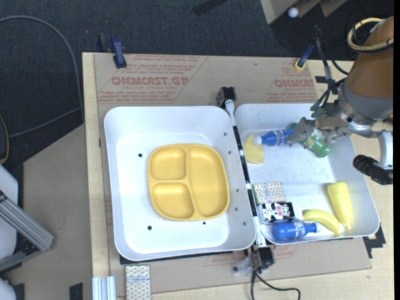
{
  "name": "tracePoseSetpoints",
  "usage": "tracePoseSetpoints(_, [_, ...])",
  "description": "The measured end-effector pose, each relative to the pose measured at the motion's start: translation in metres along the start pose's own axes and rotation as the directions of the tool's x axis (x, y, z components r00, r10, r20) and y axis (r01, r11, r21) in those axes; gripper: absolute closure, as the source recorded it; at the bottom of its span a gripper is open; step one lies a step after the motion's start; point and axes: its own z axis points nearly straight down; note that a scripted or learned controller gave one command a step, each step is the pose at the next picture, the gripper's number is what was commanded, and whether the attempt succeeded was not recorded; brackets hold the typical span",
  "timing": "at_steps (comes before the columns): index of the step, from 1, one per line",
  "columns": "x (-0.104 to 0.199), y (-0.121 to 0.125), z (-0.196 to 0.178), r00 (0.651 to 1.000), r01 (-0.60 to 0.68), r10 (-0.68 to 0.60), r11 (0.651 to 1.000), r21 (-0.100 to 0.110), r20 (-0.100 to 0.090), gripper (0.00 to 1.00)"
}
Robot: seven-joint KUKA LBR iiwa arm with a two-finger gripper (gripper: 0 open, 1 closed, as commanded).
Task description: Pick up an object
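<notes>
A: Where does the gripper (310, 134) sit?

B: Low in the right bin (369, 220), near its far wall. I cannot tell how it is set.

A: What lies around it?

B: A blue-capped clear bottle (278, 137) just to its left, a green object (320, 147) right under it, and a pale yellow piece (253, 149) further left.

A: And toward the camera?

B: Well apart from it: a yellow corn-like toy (340, 204), a banana (322, 220), a blue bottle (292, 230) and a patterned packet (271, 195). The yellow divided plate (188, 182) lies far left, in the left bin (125, 167).
</notes>
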Motion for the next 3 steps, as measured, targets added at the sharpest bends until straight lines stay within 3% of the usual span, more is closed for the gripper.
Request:
tracePoseSetpoints(1, [-0.039, 0.073, 0.097, 1.0, 0.001, -0.001, 1.0, -0.012, 0.005, 0.0])
tracePoseSetpoints(2, [-0.026, 0.039, 0.109, 1.0, -0.004, 0.004, 1.0, -0.023, 0.011, 0.0])
tracePoseSetpoints(3, [-0.02, 0.01, 0.121, 1.0, -0.001, 0.001, 1.0, 0.002, -0.001, 0.0])
